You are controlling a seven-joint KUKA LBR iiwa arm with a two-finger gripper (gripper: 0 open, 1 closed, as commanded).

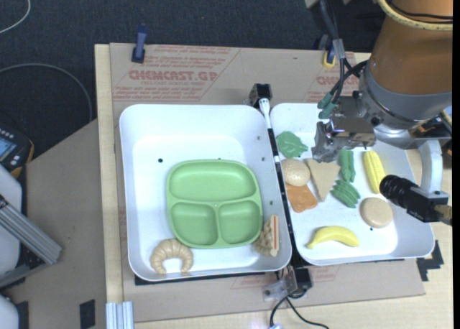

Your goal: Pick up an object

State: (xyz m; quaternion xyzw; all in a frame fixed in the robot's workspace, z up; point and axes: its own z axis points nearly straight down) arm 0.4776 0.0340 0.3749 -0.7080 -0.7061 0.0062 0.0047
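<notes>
grey gripper [327, 149] is hovering low in the right bin [410, 248], near the green leaf [290, 143] and beige wedge [325, 179]; finger opening impossible to tell. crowding is risking a nudge, not a grasp.

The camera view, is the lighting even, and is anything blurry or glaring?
In the camera view, light is bright and even; the white bins look slightly washed out; the green tray casts only a soft shadow; the arm's orange band looms large and soft, and the gripper looks a little blurred.
</notes>
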